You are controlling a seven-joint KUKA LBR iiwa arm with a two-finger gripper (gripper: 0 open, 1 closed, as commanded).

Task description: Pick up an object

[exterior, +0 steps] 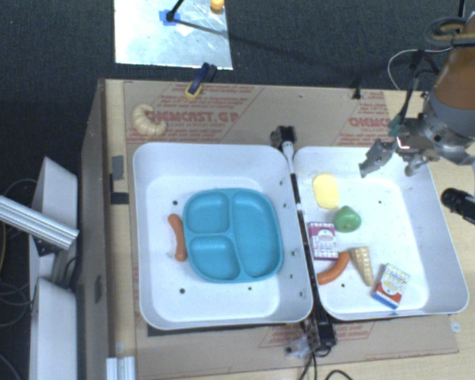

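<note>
The right bin (443, 252) holds a yellow lump (326, 190), a green round piece (347, 218), a purple-and-white carton (324, 241), an orange sausage (333, 267), a tan cone (362, 264) and a small red, white and blue box (389, 285). My gripper (394, 163) hangs over the far side of this bin, up and to the right of the yellow lump. It is open, with nothing between its fingers.
In the left bin (154, 212) lie a blue divided plate (231, 234) and a second orange sausage (178, 237). A pale ridged piece (149, 119) and a blue-yellow tool (199, 80) rest on the cardboard behind. A black clamp (284, 138) sits where the bins meet.
</note>
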